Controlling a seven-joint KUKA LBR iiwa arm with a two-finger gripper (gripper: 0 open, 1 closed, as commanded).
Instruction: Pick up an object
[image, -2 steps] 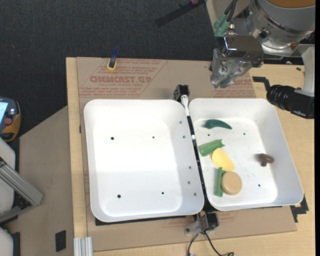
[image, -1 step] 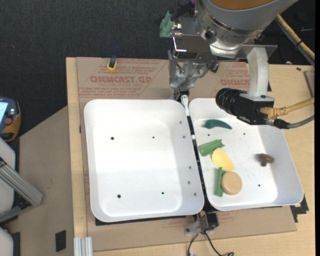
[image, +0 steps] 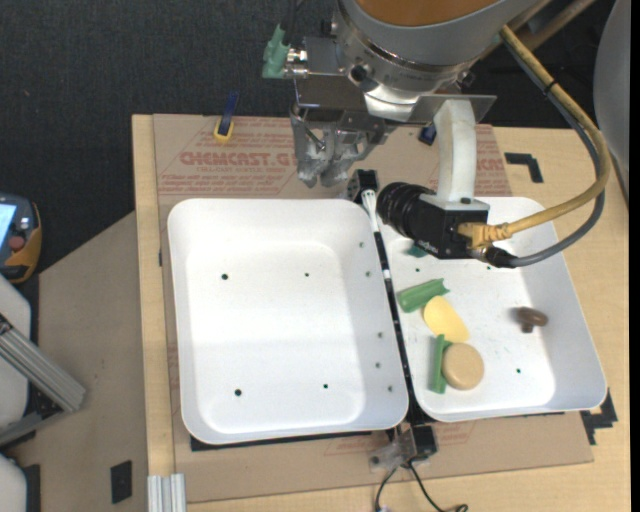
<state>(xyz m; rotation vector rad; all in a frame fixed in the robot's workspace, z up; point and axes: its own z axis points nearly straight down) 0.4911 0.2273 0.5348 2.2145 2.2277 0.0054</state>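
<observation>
A small cluster is lying in the right bin (image: 560, 300): a tan disc (image: 464, 367), a yellow lump (image: 445, 321) at its 11 o'clock and green strips (image: 420, 294). They are looking light and stiff; the disc's edges are probably offering the firmest hold. The gripper (image: 325, 160) is hovering beyond the bins at 12 o'clock; whether its jaws are spread, I cannot tell.

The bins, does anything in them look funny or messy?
Nothing looks spilled or broken. All the pieces sit in the right bin: a yellow piece, a tan disc, two green sticks and a small brown piece off alone. The end effector hangs beyond the left bin, over the cardboard.
</observation>
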